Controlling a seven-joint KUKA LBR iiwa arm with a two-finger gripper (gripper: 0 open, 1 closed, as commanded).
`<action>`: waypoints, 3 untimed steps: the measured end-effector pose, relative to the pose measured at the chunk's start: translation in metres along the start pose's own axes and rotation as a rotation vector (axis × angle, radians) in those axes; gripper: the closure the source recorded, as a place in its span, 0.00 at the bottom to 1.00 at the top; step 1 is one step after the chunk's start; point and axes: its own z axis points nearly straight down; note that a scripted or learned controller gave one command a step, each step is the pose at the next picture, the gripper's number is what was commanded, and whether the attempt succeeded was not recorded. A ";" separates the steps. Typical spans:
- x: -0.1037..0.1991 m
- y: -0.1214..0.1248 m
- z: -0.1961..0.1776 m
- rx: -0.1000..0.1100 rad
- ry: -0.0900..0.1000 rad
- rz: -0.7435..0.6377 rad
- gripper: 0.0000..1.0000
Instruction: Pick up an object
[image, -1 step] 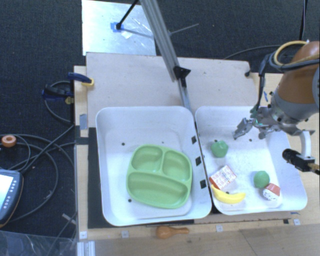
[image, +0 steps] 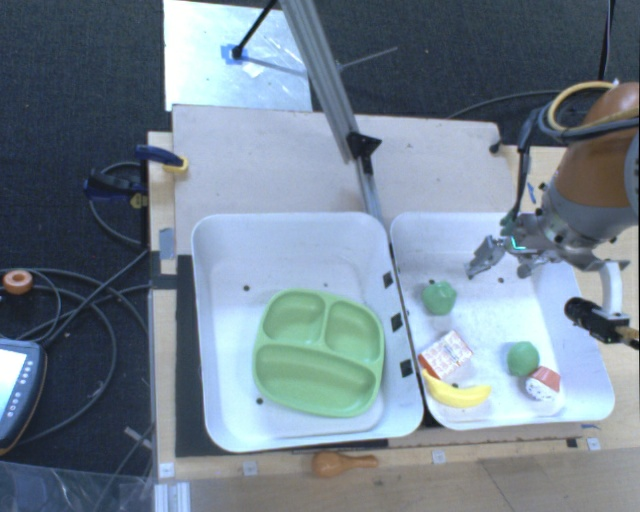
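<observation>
In the right bin (image: 570, 310) lie several objects. A green pepper-like toy (image: 438, 297) sits near the bin's left wall, and a red and white carton (image: 446, 354) lies below it. A yellow banana (image: 458, 394) rests at the front edge. A green ball (image: 522, 357) and a red and white round piece (image: 543, 383) lie at the front right. My gripper (image: 486, 258) hangs over the back part of this bin, up and to the right of the green toy, apart from it. Nothing shows in its grasp.
The left bin (image: 220, 300) holds a green divided plate (image: 320, 352). A tan wooden piece (image: 344, 462) lies on the bench in front of the bins. A grey pole (image: 335, 90) slants down to the gap between the bins. Cables lie at the left.
</observation>
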 end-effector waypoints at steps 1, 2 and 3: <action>0.000 0.006 0.044 0.004 -0.001 0.002 0.00; -0.004 0.016 0.088 -0.003 -0.003 0.004 0.00; -0.004 0.016 0.117 0.003 -0.001 0.003 0.00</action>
